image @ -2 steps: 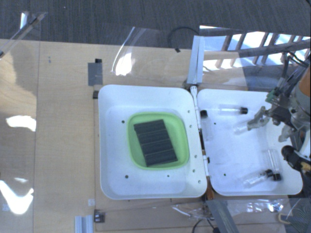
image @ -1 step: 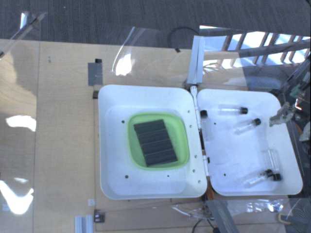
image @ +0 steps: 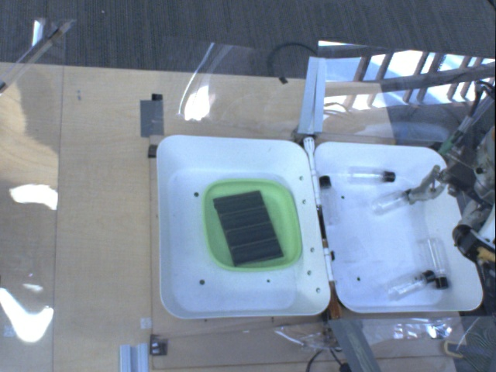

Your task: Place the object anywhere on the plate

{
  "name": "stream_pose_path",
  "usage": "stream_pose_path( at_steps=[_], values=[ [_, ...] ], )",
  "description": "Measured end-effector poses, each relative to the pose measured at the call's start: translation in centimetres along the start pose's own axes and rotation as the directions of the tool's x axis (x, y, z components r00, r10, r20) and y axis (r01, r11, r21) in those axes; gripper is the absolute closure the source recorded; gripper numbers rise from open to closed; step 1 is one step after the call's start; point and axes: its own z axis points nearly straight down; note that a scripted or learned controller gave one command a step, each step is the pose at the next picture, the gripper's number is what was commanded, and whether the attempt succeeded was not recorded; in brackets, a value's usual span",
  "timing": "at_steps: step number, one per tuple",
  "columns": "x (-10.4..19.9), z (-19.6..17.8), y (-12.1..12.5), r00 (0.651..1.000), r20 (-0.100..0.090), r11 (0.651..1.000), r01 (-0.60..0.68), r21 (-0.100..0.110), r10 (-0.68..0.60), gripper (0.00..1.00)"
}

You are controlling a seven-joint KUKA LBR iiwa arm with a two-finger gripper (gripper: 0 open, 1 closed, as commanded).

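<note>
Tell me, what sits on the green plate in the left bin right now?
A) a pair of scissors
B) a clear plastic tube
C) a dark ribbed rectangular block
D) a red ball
C: a dark ribbed block lies on the green plate, while the clear tubes lie in the right bin.

Dark block (image: 247, 228) covers most of plate (image: 211, 208)

cam: fixed overhead | slanted down | frames both bins (image: 167, 231)
</note>
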Motion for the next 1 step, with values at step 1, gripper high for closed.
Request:
stream_pose_path(
  at_steps=[1],
  values=[
    [-4.29, -7.66, 2.84, 0.994, 0.000, 0.994, -0.108, -0.006, 0.108, 0.00]
  ],
)
